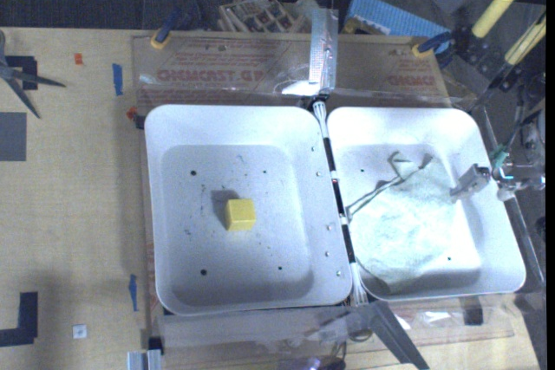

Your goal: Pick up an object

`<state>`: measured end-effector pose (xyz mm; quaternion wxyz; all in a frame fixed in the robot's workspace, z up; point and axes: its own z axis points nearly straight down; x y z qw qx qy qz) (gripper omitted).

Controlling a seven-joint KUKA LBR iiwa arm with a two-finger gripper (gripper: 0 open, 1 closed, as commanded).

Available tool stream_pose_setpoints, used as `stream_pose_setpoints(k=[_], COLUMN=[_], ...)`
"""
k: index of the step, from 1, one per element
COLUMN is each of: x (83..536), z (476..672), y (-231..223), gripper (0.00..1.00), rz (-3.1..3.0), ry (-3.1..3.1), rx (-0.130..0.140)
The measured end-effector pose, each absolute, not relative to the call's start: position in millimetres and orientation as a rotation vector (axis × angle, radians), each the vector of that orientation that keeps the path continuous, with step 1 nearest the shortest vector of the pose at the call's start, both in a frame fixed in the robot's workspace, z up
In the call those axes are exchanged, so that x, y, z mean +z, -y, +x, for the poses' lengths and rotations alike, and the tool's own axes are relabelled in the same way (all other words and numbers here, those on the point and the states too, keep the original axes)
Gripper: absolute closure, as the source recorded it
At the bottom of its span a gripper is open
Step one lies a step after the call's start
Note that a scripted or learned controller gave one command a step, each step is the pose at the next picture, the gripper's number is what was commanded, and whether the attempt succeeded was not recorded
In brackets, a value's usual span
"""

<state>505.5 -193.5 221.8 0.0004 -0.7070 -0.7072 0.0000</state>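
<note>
A pale wooden desk [69, 212] carries two shallow white bins side by side, with clutter of cables, boxes and a blue ridged block [381, 15] beyond its far edge. The seam where the two bins meet serves as the landmark here. Left of that seam, the left bin [173, 134] holds a small yellow block [241, 214], sitting flat on the bin floor a little left of its middle, well apart from every wall, amid small dark specks. Right of the seam, the right bin [494, 264] holds a thin grey wire-like object [381, 186] that runs from near the seam up toward the bin's middle. Farther right of the seam, at the right bin's outer wall, the tool [473, 182] reaches in over the rim, above the bin floor and with nothing between its tips.
</note>
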Motion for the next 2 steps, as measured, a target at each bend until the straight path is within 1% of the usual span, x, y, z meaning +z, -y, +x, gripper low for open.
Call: stream_pose_setpoints(k=[1,2], x=[89,88], z=[482.4,482.7], y=[183,206], gripper=[0.0,0.0], rz=[-2.002,-2.22], ry=[2.433,2.234], rx=[-0.009,-0.01])
